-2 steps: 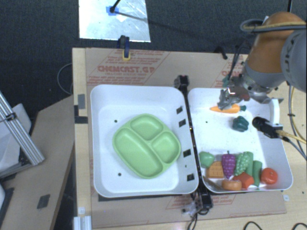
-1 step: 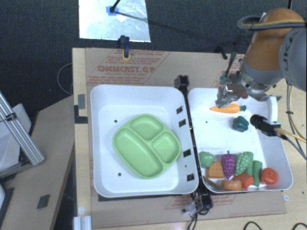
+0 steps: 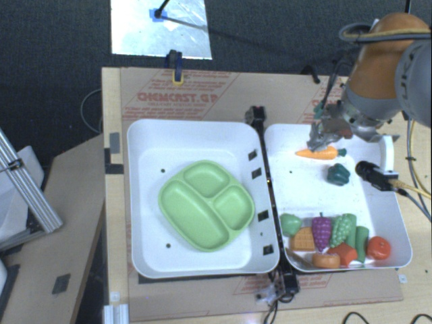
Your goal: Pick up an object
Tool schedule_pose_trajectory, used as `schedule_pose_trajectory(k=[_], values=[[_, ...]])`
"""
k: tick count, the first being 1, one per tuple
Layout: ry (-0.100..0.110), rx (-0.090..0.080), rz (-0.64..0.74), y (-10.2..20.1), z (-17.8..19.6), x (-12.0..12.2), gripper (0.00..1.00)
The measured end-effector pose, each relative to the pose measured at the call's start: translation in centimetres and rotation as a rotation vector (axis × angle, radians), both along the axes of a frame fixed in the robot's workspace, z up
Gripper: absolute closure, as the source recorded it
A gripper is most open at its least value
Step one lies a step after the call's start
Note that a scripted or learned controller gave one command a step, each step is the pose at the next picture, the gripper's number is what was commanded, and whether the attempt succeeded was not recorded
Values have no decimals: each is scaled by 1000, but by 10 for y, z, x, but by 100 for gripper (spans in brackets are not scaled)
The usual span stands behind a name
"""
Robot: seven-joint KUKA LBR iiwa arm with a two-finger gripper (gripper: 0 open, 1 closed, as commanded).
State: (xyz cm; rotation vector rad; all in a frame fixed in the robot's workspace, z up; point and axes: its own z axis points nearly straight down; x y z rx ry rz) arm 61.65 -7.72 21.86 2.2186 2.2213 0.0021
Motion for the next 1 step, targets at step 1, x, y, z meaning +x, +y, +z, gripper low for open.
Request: schedule_pose_trajectory(k=[1], values=[[2, 0, -1, 5, -3, -10, 100]])
